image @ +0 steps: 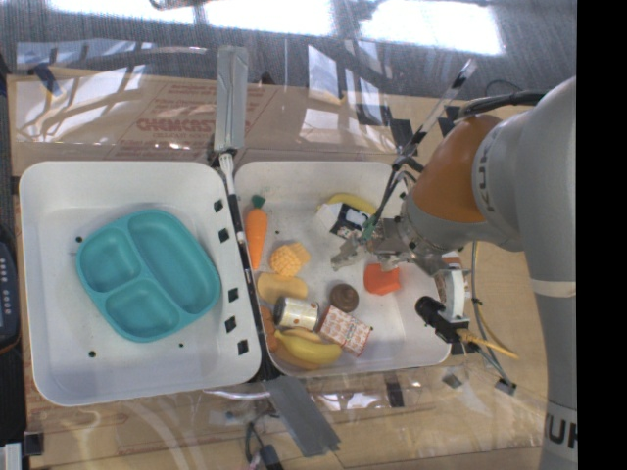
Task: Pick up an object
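At the left of the frame the left bin [59, 360] held a teal divided plate [147, 274]. In the right bin [294, 176], a carrot [256, 235] lay along the left wall, with a yellow waffle-like piece [287, 259] beside it, then a small can [296, 313], a banana [306, 349], a patterned packet [345, 330] and a brown disc [343, 296]. Right of centre the gripper [355, 247] hung low over the bin beside an orange block [383, 279]; how far its fingers stood apart I cannot tell.
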Motion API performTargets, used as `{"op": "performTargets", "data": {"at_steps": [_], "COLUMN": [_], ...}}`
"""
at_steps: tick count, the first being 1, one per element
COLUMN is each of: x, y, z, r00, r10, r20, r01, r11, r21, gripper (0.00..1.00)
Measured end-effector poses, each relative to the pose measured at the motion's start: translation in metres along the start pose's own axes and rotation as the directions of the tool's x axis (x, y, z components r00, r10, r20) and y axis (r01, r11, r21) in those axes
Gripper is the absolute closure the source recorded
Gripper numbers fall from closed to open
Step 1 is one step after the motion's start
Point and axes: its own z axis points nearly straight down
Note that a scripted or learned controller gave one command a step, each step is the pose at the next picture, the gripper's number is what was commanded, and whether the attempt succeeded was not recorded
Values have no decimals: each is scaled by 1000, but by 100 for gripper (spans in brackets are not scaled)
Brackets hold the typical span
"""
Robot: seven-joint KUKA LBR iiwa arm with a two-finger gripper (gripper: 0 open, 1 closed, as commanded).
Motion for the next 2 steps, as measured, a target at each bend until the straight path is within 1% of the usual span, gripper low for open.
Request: {"op": "performTargets", "data": {"at_steps": [1, 2], "x": [22, 21], "y": [84, 85], "z": [30, 18], "r00": [1000, 1000], "r10": [-13, -19], "r20": [-9, -8], "r01": [13, 19], "r11": [1000, 1000], "r21": [20, 19], "gripper": [0, 100]}}
